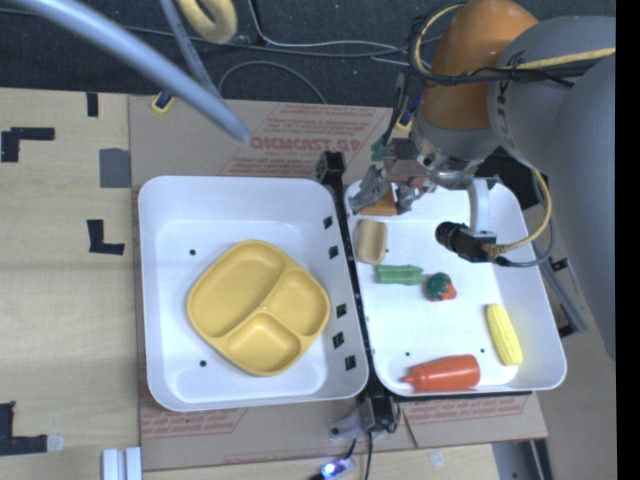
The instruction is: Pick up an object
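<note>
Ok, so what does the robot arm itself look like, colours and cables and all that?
The arm is smooth grey with a rounded orange band above the wrist. Yellow and black cables loop around it. The end effector is dark metal and small.

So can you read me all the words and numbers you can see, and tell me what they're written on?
"CHEMCAST GP": red print on the brown cardboard sheet under the bins, partly blurred, so the last letters are a guess.
More red print below it and along the cardboard's bottom edge is too small and blurred to read.
The black marks on the bench are shapes, not letters.
The toys carry no readable text.
</note>
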You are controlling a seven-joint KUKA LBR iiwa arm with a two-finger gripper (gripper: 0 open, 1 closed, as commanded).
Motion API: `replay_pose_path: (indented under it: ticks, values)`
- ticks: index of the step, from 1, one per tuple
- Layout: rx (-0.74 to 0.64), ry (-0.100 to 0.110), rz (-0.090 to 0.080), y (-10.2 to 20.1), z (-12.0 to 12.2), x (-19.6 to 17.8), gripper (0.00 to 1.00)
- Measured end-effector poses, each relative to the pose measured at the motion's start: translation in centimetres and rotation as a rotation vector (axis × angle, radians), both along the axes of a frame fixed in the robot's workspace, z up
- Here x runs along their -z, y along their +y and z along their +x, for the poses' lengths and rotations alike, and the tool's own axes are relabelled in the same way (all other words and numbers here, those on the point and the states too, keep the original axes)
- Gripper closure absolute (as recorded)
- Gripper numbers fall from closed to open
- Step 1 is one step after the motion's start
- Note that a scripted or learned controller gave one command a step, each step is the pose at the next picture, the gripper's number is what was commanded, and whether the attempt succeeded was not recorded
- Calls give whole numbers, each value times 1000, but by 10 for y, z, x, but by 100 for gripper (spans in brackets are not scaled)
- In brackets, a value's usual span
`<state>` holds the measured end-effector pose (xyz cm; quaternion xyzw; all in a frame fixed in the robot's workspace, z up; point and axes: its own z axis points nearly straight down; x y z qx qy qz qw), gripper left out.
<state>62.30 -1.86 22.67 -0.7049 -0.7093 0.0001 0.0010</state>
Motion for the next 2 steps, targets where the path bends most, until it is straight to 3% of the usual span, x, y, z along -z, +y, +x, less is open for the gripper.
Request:
replay_pose_path:
  ticks: [2]
  values:
    - [-2,0,0,119,-23,1,100]
